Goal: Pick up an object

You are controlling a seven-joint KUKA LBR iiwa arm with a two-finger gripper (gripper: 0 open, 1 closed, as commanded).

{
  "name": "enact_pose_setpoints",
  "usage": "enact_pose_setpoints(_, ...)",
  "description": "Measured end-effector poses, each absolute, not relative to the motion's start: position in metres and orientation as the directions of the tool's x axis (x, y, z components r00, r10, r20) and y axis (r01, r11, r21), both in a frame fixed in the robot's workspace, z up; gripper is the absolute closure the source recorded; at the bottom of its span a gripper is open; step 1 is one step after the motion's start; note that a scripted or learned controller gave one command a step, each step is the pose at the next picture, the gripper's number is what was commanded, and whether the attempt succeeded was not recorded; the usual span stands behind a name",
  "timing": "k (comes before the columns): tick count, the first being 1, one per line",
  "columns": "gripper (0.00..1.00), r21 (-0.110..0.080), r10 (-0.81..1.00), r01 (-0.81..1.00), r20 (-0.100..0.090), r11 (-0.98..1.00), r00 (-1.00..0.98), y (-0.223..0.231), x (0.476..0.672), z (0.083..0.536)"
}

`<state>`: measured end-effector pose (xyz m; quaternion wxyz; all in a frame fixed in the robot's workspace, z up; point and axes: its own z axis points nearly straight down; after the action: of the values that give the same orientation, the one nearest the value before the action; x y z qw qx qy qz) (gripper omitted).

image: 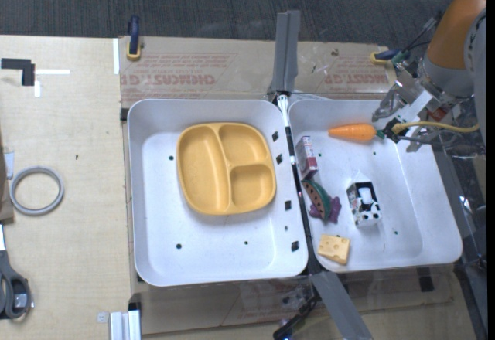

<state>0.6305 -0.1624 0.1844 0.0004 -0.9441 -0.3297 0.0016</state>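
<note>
Camera view from above: my hand (389,120) hovers over the far right corner of the right bin (421,242). I cannot tell how it is set. An orange carrot (352,132) lies just left of my hand, its thick end nearly touching it. Nearer the camera than my hand sit a black-and-white cow toy (363,204) and a cheese wedge (334,248). Well left of my hand, the left bin (155,253) holds a yellow divided plate (227,168). Both bins rest on the tabletop (69,253).
</note>
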Motion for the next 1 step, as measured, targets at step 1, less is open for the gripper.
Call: enact_pose_setpoints(1, 0.00, -0.001, 0.203, 0.203, -0.003, -0.979, 0.979, -0.2164, 0.6346, 0.1042)
